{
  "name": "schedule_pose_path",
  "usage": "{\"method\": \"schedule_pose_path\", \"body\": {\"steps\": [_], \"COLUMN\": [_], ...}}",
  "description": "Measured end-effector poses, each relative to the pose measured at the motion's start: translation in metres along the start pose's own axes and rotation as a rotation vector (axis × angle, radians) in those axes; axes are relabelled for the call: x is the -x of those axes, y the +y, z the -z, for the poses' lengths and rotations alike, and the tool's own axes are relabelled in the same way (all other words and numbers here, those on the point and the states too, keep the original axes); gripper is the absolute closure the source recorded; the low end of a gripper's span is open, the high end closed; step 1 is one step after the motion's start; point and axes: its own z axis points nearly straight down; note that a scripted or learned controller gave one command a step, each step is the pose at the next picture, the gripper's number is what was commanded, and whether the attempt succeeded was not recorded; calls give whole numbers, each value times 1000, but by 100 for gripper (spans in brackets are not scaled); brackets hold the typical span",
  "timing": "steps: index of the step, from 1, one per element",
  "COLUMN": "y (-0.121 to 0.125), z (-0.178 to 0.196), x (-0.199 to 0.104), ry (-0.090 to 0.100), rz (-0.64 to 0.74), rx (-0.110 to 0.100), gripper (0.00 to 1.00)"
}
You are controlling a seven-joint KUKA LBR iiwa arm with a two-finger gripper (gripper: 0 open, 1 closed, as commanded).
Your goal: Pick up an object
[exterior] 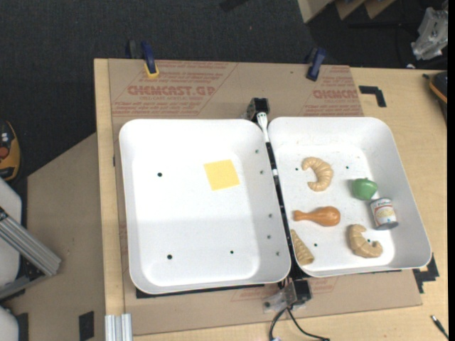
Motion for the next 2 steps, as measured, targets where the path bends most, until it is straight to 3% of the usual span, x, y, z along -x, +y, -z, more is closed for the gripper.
{"method": "schedule_pose_path", "body": {"steps": [1, 2], "y": [-29, -29], "z": [-124, -225], "x": [-70, -136], "ry": [9, 7], "rz": [3, 3], "rx": [-36, -34], "gripper": [100, 100]}}
